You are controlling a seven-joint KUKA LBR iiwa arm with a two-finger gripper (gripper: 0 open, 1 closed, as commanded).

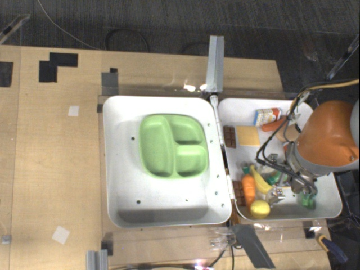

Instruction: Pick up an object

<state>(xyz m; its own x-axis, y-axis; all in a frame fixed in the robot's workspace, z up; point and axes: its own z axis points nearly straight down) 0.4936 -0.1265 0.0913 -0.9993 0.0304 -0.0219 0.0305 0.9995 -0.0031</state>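
The right bin (329, 204) holds several toy foods: a yellow lemon (259, 208), an orange carrot (248, 187), a yellow banana (260, 179), a chocolate bar (229, 136), a cheese slice (248, 135), a small carton (265, 116) and a red sausage (271, 126). My gripper (279, 185) hangs low over the bin's front part, just right of the banana and above the lemon. The grey wrist and orange band (329, 134) cover the bin's right side. Green pieces (307, 200) peek out beside the wrist.
The left bin (118, 151) holds a green divided tray (171, 145). A metal post (215, 63) stands behind the seam between the bins. Cables (320, 88) loop above the arm. Bare wooden bench lies to the left.
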